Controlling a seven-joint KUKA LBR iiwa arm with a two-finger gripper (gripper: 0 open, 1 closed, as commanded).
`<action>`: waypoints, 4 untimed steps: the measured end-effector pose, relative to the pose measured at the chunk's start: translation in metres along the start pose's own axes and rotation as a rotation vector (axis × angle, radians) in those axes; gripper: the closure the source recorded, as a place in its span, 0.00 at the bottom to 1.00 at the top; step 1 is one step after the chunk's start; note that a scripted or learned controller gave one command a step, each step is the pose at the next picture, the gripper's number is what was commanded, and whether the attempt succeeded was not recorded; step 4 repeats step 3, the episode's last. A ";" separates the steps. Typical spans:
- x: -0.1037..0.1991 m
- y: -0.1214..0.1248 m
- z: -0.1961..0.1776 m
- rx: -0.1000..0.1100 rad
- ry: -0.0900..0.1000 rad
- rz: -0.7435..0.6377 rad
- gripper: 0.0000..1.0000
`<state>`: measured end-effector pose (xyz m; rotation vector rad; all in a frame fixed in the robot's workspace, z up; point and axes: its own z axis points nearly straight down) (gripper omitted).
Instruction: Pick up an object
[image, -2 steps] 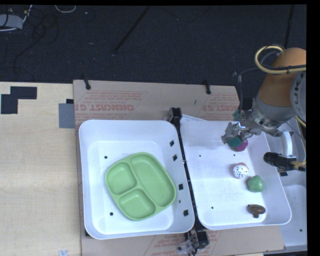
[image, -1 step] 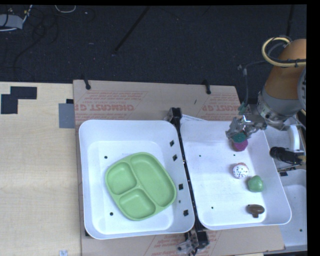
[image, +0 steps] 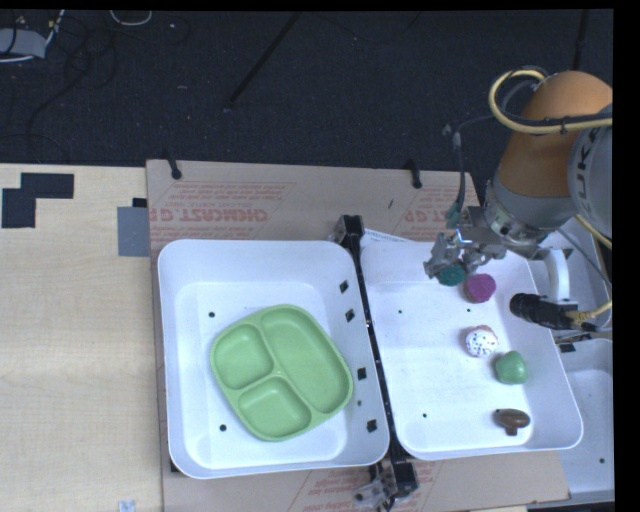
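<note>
Here, claw (image: 452, 262) beside purple ball (image: 480, 288), right bin (image: 420, 420).

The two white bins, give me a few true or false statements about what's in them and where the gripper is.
1. The green divided plate lies in the left bin. True.
2. The purple ball sits in the left bin. False: it is in the right bin, near the far side.
3. The gripper is over the right bin's far edge, with a teal object at its tip. True.
4. The brown object lies nearest the camera among the right bin's items. True.
5. The speckled white ball rests on the green divided plate. False: it lies in the right bin, beside the green ball.
</note>
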<state>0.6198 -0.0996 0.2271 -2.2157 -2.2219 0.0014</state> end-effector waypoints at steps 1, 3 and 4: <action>0.047 -0.005 0.010 0.001 0.000 -0.001 1.00; 0.164 -0.010 0.017 0.002 0.000 -0.002 1.00; 0.164 -0.010 0.017 0.002 0.000 -0.002 1.00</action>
